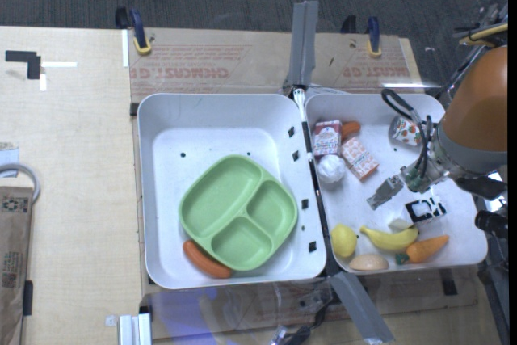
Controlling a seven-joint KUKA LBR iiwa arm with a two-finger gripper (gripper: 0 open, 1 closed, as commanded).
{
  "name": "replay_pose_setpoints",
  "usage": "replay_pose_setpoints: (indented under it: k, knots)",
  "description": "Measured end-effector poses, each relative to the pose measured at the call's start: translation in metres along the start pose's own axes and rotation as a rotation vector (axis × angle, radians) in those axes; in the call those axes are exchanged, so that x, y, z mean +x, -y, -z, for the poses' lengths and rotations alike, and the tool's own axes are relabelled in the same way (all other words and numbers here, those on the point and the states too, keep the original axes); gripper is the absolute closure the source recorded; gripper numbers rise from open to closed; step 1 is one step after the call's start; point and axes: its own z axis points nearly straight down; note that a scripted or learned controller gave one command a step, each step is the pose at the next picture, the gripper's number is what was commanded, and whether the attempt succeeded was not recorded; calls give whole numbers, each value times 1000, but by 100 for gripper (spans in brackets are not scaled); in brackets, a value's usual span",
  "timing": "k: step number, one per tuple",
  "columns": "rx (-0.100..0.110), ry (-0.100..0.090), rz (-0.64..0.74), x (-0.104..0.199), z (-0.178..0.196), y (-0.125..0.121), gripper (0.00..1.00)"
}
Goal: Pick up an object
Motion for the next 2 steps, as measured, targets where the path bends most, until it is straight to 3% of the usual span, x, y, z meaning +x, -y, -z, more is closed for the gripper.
replay_pose_setpoints:
  k: [1,2]
  knots:
    - [2,-2,32,9,-90,18,0]
    - [1,-2,28,8,-82,18,100]
